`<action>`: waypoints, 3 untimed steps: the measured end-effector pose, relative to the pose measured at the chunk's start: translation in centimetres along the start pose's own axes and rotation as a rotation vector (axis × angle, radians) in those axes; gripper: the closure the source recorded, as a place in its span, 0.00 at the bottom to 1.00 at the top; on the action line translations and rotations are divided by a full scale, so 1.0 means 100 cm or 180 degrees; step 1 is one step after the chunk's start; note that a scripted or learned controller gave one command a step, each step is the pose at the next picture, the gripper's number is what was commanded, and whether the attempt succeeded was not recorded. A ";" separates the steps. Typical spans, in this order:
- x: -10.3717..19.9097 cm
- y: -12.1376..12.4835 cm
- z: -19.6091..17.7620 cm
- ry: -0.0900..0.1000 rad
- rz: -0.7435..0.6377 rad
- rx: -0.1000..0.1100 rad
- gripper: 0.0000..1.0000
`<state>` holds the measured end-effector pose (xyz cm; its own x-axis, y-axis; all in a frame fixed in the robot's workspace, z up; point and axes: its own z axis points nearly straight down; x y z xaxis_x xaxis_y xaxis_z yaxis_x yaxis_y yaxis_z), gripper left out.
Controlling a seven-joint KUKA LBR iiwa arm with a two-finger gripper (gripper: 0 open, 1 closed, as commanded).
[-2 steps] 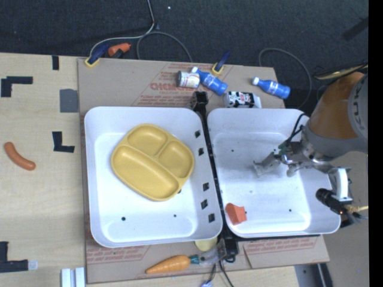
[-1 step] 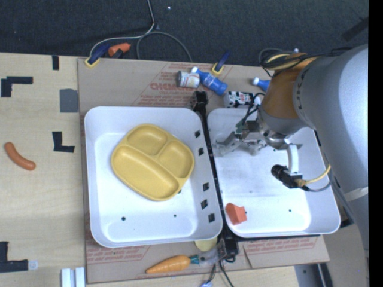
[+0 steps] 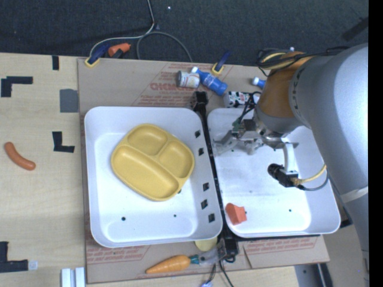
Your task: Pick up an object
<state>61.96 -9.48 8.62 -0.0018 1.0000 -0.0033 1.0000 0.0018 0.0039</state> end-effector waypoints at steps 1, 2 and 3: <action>-0.002 0.051 0.001 0.0008 -0.0007 0.0003 0.00; -0.116 0.048 -0.014 0.0002 0.0015 0.0005 0.00; -0.088 -0.049 -0.014 0.0018 0.0012 0.0043 0.00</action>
<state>57.04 -18.31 10.04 0.0022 1.0000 0.0024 1.0000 -0.0021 -0.0094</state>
